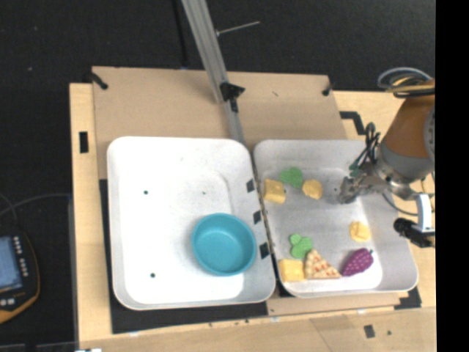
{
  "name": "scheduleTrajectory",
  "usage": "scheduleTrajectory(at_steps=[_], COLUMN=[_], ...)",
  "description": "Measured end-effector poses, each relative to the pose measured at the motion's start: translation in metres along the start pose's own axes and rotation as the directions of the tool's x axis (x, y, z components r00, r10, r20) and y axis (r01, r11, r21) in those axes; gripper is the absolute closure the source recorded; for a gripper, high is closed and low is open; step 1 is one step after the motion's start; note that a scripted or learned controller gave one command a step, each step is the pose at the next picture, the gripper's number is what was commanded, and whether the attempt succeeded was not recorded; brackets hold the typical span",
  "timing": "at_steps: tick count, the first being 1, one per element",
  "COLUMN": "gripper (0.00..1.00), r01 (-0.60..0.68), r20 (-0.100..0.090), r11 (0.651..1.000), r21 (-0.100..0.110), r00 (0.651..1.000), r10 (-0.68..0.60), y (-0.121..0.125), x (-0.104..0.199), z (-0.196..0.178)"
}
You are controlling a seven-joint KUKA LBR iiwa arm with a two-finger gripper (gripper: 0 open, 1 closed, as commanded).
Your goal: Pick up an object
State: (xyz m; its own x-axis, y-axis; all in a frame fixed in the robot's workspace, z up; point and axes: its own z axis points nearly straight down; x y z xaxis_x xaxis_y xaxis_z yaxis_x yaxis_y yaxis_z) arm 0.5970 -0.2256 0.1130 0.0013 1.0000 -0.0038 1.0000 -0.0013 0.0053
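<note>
The right bin (381, 277) holds several toy foods: a yellow block (275, 191), a green piece (292, 176), a yellow lump (313, 189), another yellow piece (360, 231), a green clover shape (300, 245), a pizza slice (319, 265), a yellow cube (291, 270) and purple grapes (357, 262). My gripper (346, 191) hangs low over the right bin's upper right part, just right of the yellow lump. Nothing shows between its fingers.
The left bin (139, 167) holds a blue bowl (223, 243) near its lower right corner. A grey slanted pole (209, 46) rises behind the bins. The arm (407, 141) enters from the right, over the right bin's edge.
</note>
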Motion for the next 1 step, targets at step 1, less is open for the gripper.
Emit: scheduleTrajectory(at_steps=[1], gripper=[1.00], r01=[0.003], r20=[-0.002], r11=[1.000], r21=[-0.001], r00=[1.000], r10=[-0.003], y=[0.0028], x=[-0.0013], z=[-0.0438])
